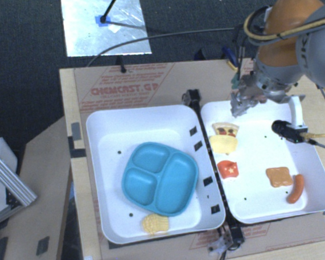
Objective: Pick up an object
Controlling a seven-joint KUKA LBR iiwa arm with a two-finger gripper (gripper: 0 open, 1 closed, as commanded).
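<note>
- While nothing's picked yet, the toast slice (225,129) sits at the right bin's (323,197) far-left corner, touching a yellow piece (223,144).
- Gripper (241,105) hovers just above-right of it — can't tell its finger state.
- Nearby: red piece (228,169), bread (278,176), sausage (295,188).
- Left bin (105,160) — blue tray (159,179), corn (155,224).

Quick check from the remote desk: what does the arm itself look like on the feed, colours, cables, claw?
The arm is grey with rounded casings and a big orange band above the wrist. A yellowish cable loops beside the band. The claw is a small grey metal piece, too blurred for markings.
</note>
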